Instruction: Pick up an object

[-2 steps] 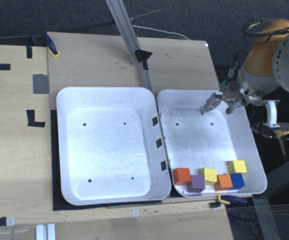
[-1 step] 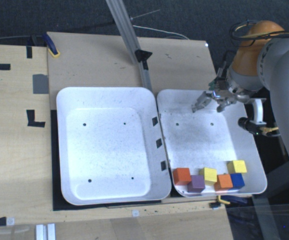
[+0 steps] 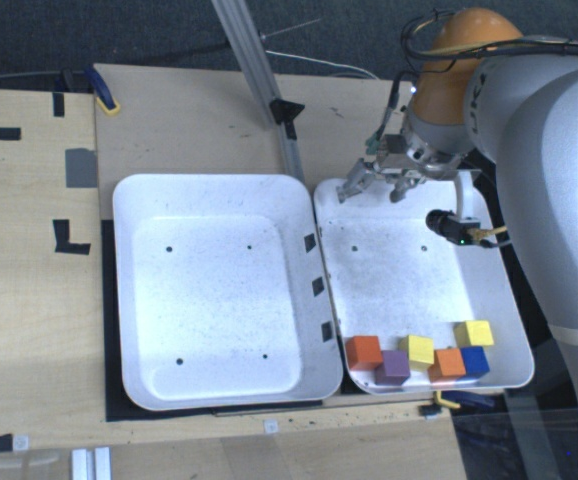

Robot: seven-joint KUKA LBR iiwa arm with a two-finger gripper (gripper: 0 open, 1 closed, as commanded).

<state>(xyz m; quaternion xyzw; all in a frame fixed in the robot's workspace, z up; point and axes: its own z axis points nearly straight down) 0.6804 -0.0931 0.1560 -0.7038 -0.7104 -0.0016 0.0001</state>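
Several small cubes lie along the near edge of the right bin: an orange one, a purple one, a yellow one, a second orange one, a blue one and a second yellow one. My gripper hangs over the far edge of that bin, well away from the cubes. Its fingers are spread open and hold nothing.
The left bin sits beside the right one, with black clips along the seam. A slanted metal rail runs from the top down to the bins' far corner. A black fitting juts over the right bin's far right side.
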